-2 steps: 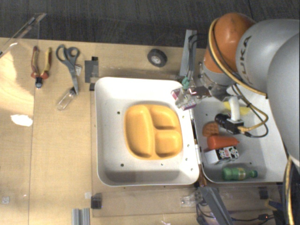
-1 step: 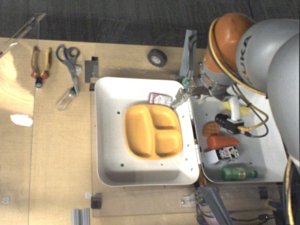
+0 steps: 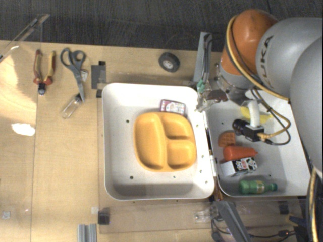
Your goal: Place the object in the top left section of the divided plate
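Half-lost under the bulky grey arm, the gripper hangs just right of the divided plate's far right corner, over the seam where the two white bins meet. Its metal parts blur together there, so whether it is open or closed cannot be told.

The divided plate is smooth yellow plastic, a rounded square with one long trough on its left and two smaller ones on its right. It lies flat in the left bin. A small flat packet, printed purple and white, lies on the bin floor just beyond the plate's far rim; its print is too small to read.

Right of the plate, in the right bin, are:
- a brown rounded lump
- an orange-red tapered piece
- a black-and-white printed box, its shape unclear
- a glossy green bottle on its side
- a pale yellow piece, partly covered by robot cabling

Left of the plate, on the wooden bench, lie steel scissors and red-handled pliers. A black tape roll sits beyond the plate.
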